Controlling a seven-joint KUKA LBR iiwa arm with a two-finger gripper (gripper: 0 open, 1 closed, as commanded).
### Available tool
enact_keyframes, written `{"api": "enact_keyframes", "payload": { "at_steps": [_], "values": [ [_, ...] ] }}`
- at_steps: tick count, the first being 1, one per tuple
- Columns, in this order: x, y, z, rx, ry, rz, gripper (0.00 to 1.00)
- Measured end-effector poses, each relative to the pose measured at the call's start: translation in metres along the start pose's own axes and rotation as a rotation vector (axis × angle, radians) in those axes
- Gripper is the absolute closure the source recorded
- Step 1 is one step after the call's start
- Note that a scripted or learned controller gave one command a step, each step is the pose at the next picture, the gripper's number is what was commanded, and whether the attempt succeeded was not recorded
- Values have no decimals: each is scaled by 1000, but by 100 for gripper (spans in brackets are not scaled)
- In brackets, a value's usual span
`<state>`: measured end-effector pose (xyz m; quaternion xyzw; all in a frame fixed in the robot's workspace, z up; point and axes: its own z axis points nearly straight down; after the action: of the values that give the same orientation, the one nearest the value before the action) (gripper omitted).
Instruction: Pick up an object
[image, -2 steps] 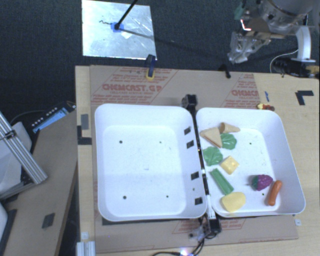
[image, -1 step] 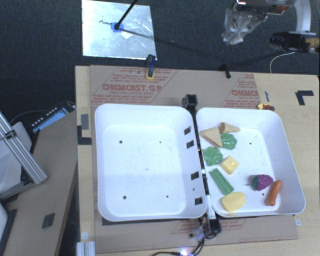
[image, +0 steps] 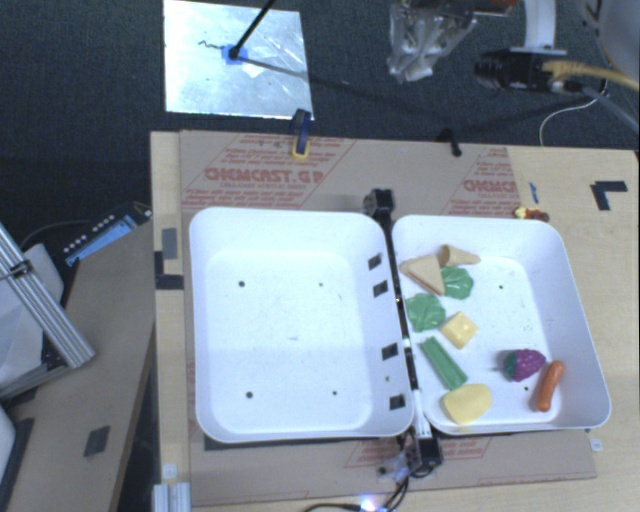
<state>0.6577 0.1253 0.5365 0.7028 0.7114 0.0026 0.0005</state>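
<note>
Inside right bin (image: 575, 290), purple grapes (image: 522, 363), orange sausage (image: 548, 386)

Smooth white plastic bins (image: 280, 225), matt cardboard sheet (image: 260, 165), glossy foil (image: 235, 60)

Over at nine o'clock sits the left shallow white plastic bin (image: 290, 330), butted against its twin, the right shallow white plastic bin (image: 575, 300), at three o'clock, a row of black clips (image: 385, 290) down the seam between them. Both rest on a brown cardboard sheet with red lettering (image: 265, 170) atop the pale wooden surface (image: 600, 165). Up at twelve o'clock, a yellow-and-blue clamp (image: 300, 135) bites the cardboard's edge. Beyond it, at eleven o'clock, a shiny silver square sheet (image: 235, 60) lies on the dark floor (image: 70, 110).
</note>
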Motion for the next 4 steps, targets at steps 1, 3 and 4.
{"api": "enact_keyframes", "payload": {
  "at_steps": [1, 3, 4],
  "values": [
    [-42, 11, 20, 4, -4, 14, 100],
    [-21, 10, 53, 8, -5, 17, 100],
    [47, 11, -2, -3, 0, 4, 100]
  ]
}}
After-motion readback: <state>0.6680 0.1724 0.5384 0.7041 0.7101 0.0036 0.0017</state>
